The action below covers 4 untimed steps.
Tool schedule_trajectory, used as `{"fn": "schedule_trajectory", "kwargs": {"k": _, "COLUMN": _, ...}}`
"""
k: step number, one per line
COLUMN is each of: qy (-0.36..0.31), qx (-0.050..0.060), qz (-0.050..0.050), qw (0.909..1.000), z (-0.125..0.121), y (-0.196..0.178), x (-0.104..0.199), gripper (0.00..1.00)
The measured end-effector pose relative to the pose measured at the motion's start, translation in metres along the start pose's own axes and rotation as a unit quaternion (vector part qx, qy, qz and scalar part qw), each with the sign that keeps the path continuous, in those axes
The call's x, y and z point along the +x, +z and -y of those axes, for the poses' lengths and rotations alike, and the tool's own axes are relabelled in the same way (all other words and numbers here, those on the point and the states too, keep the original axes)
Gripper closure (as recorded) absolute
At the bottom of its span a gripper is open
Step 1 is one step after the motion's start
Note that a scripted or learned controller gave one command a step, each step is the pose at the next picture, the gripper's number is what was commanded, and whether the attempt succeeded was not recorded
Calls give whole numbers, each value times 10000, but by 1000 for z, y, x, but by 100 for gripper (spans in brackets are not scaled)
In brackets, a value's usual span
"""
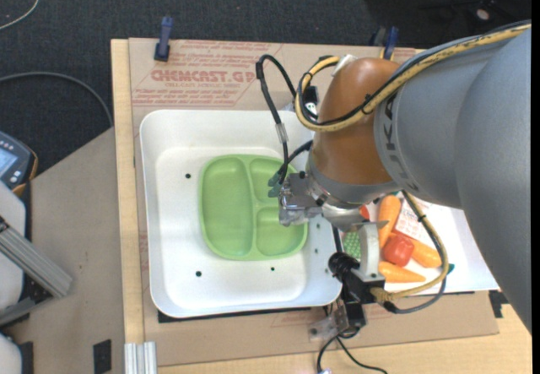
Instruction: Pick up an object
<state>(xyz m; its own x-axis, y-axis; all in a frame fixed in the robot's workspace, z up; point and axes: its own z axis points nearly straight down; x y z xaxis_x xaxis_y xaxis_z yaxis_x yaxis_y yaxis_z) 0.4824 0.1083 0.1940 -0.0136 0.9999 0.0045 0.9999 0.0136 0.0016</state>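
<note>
A pale green divided tray (240,208) lay in a white bin (169,220). At three o'clock sat orange and red pieces (403,246). The arm (439,127) was grey with an orange band (359,132); the bench board (202,68) was brown with red lettering.

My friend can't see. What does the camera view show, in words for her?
A big grey robot arm with an orange band reaches in from the right over two white bins. The left bin holds a green divided plate; toy carrots lie in the right bin, under the arm.
</note>
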Motion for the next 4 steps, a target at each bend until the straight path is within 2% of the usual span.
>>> {"fn": "schedule_trajectory", "kwargs": {"k": 1, "qy": 33, "qx": -83, "qz": -18, "qw": 10000, "z": 1, "y": -214, "x": 44, "gripper": 100}}
{"fn": "schedule_trajectory", "kwargs": {"k": 2, "qy": 46, "qx": 78, "qz": 42, "qw": 10000, "z": 5, "y": -85, "x": 81, "gripper": 100}}
{"fn": "schedule_trajectory", "kwargs": {"k": 3, "qy": 101, "qx": 47, "qz": 44, "qw": 9999, "z": -42, "y": -22, "x": 37, "gripper": 100}}
{"fn": "schedule_trajectory", "kwargs": {"k": 4, "qy": 91, "qx": 43, "qz": 25, "qw": 9999, "z": -51, "y": 82, "x": -8, "gripper": 100}}
